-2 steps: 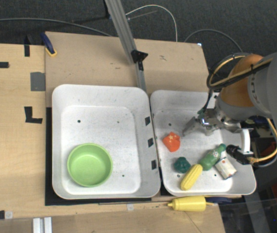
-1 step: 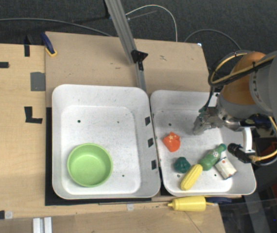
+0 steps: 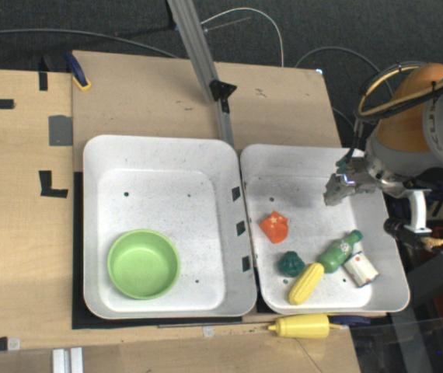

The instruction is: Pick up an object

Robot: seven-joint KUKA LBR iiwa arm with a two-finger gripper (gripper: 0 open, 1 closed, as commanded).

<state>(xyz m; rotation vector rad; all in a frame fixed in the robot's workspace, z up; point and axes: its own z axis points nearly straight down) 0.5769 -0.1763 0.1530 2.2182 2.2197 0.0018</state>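
The gripper [image 3: 336, 191], finger state not discernible, should be centred above the red toy [image 3: 275, 226] before descent.

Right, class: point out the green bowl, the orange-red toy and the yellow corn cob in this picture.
green bowl [image 3: 143, 264]: camera view, middle of its inside, in the left bin.
orange-red toy [image 3: 275, 226]: camera view, its middle, in the right bin.
yellow corn cob [image 3: 305, 283]: camera view, mid-length of the cob, right bin.
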